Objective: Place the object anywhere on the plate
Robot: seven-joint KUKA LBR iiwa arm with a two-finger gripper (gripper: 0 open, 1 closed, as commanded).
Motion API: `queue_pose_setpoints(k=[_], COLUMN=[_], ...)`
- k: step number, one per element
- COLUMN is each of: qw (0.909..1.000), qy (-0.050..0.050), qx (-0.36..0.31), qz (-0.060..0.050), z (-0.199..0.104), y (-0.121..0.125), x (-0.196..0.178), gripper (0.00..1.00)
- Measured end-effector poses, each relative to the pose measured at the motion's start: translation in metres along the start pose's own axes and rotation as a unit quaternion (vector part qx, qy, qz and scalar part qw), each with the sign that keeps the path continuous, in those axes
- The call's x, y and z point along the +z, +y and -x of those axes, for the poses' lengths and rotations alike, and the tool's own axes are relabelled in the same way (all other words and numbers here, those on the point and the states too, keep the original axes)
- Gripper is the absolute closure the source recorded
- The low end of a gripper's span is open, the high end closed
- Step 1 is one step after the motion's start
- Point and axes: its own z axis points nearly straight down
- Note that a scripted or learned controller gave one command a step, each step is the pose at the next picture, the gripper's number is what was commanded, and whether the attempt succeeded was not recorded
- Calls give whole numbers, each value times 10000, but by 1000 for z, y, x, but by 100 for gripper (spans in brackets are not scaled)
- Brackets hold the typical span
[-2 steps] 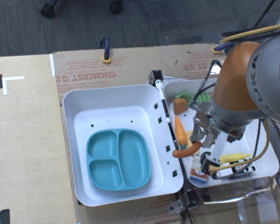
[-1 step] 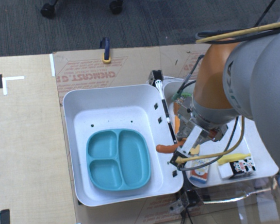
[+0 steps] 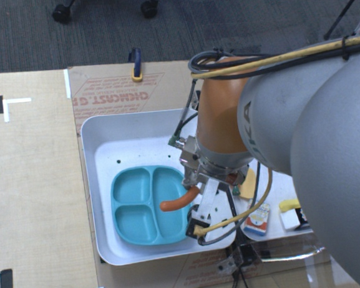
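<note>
Pincer [image 3: 193, 192] grasping sausage [image 3: 179, 201] over plate [image 3: 135, 207] right edge. Risk: released here, sausage may roll off the rim into bin [image 3: 99, 153].

Arm reaching in from the right, wrist turned downward

The grey arm [image 3: 304, 129] bends steeply down, its orange band [image 3: 224, 114] above the wrist; the jaws sit hidden beneath it, cables looping alongside.

— What was seen of the object?
— An orange sausage [image 3: 179, 200], lying slantwise over the plate's right rim.
— And the plate [image 3: 135, 207]?
— Turquoise, three compartments, set flat in the left bin.
</note>
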Motion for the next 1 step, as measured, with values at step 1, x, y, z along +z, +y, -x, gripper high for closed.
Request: queue_pose_setpoints(k=[1], qw=[10000], qy=[0], qx=[1], qz=[1], z=[0], y=[0], x=[0], gripper=[0])
